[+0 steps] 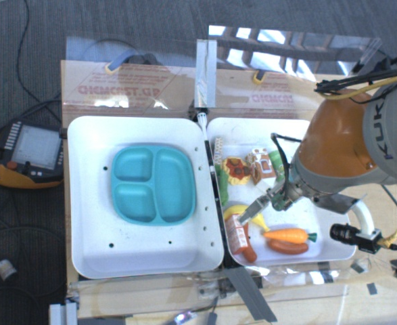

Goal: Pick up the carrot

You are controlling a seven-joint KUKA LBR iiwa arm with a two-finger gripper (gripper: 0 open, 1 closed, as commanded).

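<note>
Several toy foods crowd the right bin. The carrot lies near its front, touching a red sausage, so a grab may catch both. The gripper hovers just left; whether it is spread or clenched I cannot tell.

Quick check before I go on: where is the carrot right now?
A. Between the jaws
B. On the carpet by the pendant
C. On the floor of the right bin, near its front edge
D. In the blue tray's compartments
C: the carrot lies on the right bin floor near the front, below the gripper, not held.
</note>
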